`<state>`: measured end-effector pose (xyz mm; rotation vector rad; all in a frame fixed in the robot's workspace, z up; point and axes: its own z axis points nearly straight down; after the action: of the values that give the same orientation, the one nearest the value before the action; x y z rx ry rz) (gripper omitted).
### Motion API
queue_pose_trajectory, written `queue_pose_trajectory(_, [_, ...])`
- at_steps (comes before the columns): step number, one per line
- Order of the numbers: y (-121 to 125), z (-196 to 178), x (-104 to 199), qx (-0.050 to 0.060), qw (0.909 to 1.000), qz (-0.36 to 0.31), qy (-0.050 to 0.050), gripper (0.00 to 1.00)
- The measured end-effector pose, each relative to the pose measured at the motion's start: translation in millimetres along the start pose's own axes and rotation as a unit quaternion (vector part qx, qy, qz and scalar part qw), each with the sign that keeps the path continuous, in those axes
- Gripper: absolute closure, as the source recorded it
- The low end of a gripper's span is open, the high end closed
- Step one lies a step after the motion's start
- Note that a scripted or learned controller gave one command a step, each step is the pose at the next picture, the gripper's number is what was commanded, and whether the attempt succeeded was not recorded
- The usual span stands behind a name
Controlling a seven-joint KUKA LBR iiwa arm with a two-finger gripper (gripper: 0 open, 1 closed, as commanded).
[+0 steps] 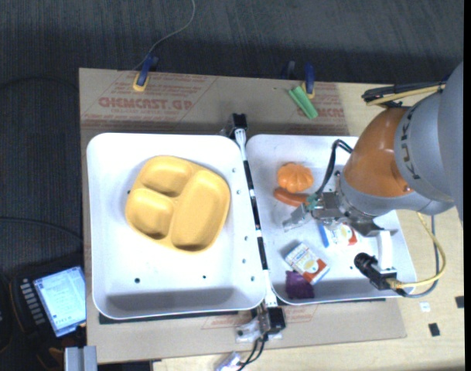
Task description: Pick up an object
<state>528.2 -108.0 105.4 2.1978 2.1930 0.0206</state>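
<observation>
In the right bin (262,207) lie an orange rounded object (295,175), a red-orange elongated piece (289,197) just below it, a small white, blue and red box (307,259), and a purple object (299,286) at the front wall. My gripper (306,211) hangs low over the middle of this bin, just right of the red-orange piece and above the box. A thin blue item (325,233) and a white-and-red item (348,234) lie partly under the wrist. I see nothing clearly held.
The left bin (104,207) holds a large yellow three-compartment tray (178,202). A green marker (303,101) and blue clamps (145,73) sit on the cardboard behind the bins. The arm's orange band (374,165) covers the right bin's far right part.
</observation>
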Motion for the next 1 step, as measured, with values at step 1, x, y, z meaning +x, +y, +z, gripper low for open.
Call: queue_pose_trajectory(1, [1.0,-10.1,-0.5,-0.001,1.0,0.0,0.0,1.0])
